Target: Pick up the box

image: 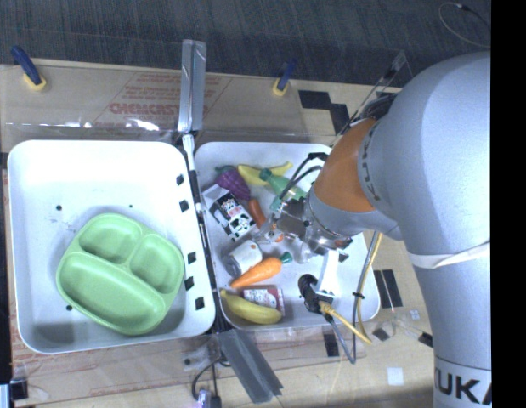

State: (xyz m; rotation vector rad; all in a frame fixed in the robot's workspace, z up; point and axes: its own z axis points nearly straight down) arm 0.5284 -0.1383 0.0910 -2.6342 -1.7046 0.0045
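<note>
Two shallow white bins sitting side by side, small black-and-white printed box (pixel 232 212) lying in the right bin (pixel 213 164) at frame centre, end effector (pixel 290 235) hovering just right of it, grip state impossible to tell, green divided plastic tray (pixel 120 272) resting in the left bin (pixel 25 168).

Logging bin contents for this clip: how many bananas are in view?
2. One banana lies at the right bin's near edge, beside a carrot. Another lies at its far edge, beside purple grapes. The arm may hide more.
</note>
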